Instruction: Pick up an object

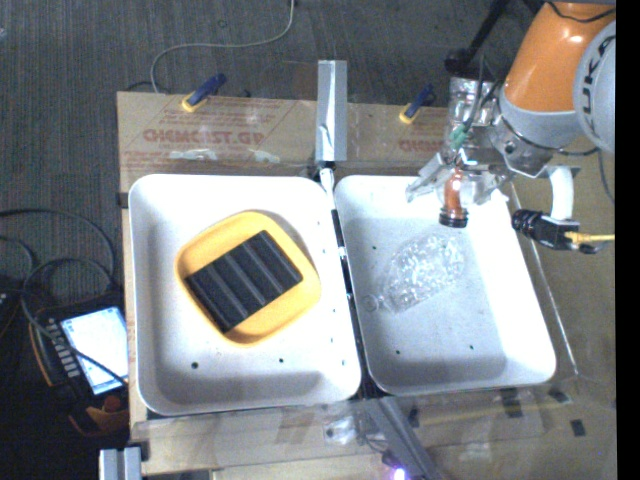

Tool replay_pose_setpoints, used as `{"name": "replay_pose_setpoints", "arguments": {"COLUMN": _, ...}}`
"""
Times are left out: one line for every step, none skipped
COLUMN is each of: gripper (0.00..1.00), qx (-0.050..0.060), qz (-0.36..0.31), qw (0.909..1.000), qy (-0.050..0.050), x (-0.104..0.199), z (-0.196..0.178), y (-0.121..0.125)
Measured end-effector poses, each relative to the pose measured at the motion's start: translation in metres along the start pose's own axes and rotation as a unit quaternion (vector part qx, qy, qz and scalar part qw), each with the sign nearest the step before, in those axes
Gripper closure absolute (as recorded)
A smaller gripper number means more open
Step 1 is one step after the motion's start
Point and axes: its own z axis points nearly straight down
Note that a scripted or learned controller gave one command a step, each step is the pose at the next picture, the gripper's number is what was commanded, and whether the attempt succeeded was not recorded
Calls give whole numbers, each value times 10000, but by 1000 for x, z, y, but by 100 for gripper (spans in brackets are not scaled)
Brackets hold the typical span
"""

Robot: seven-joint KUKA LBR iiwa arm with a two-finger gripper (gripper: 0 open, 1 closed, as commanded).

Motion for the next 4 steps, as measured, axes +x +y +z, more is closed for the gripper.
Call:
{"name": "replay_pose_setpoints", "arguments": {"gripper": 0, "qx": 6, "qz": 1048, "qw": 9945, "qy": 2, "x": 3, "z": 3, "y": -81}}
{"name": "replay_pose_setpoints", "arguments": {"gripper": 0, "qx": 0, "qz": 11, "qw": 10000, "qy": -9, "x": -47, "z": 58, "y": -26}}
{"name": "replay_pose_setpoints", "arguments": {"gripper": 0, "qx": 5, "qz": 123, "qw": 9999, "qy": -9, "x": -99, "z": 110, "y": -38}}
{"name": "replay_pose_setpoints", "arguments": {"gripper": 0, "qx": -108, "qz": 204, "qw": 9997, "qy": 67, "x": -92, "z": 159, "y": -6}}
